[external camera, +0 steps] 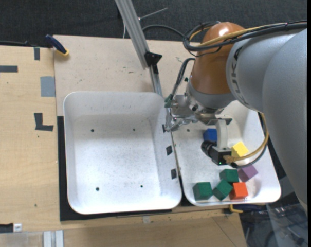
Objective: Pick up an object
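Claw: I see my claw [171, 123] low over the inner edge of the right bin [266, 189], near the divide between the bins; I cannot tell its state from this slant.
Targets: the small blocks all sit in the right bin. A blue block [211, 135] lies just beside the wrist gear, a yellow block [239, 148] further right, and a cluster toward the front: two green blocks [202, 191] and [223, 189], an orange block [239, 190], a purple block [248, 172], with a darker green one [229, 175] behind them.
Holding: I see nothing between the claw's tips, so I count nothing as picked.
Handling: I judge these blocks light, stiff and not fragile; flat faces should give decent friction.
Where to grip: I would take one across two opposite flat sides. The lone green block at the front left looks easiest, being free on its left; the clustered ones touch or crowd each other.
Risk: my guess is that the claw may nudge neighbours or catch the bin wall.
Left bin [73, 138]: white, shallow, speckled.
Surface: pale wooden counter [21, 153] with grey tape marks.
Room: dark carpet-like floor behind; a metal pole [132, 22] slants across the back.
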